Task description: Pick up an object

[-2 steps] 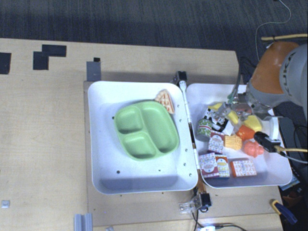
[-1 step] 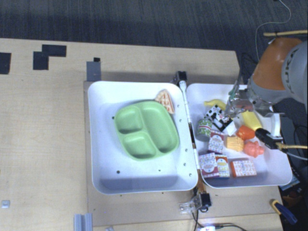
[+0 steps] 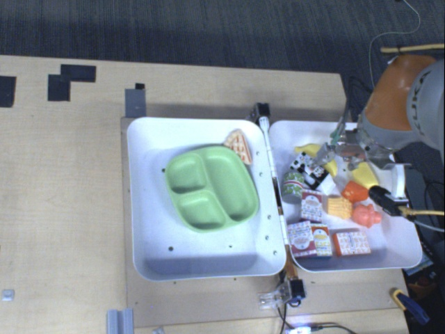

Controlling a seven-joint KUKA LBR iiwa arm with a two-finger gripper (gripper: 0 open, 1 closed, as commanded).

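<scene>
Item: my jaws (image 3: 338,145), hanging over the right bin's (image 3: 407,256) far end; opening cannot be told. Nearest candidate: black-and-white toy (image 3: 306,167), just left and nearer the camera, beside the yellow piece (image 3: 308,149).

arm (image 3: 417,103) cut off at right edge, hand (image 3: 342,147) blurred, grip unclear

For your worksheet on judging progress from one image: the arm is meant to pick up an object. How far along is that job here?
Done: the gripper has reached the right bin, above the yellow toy in the clutter. In hand: nothing visibly; its fingers are too blurred to judge. Left: grasping and lifting. The small boxes lie on the bin floor, and the green tray sits in the left bin.
</scene>
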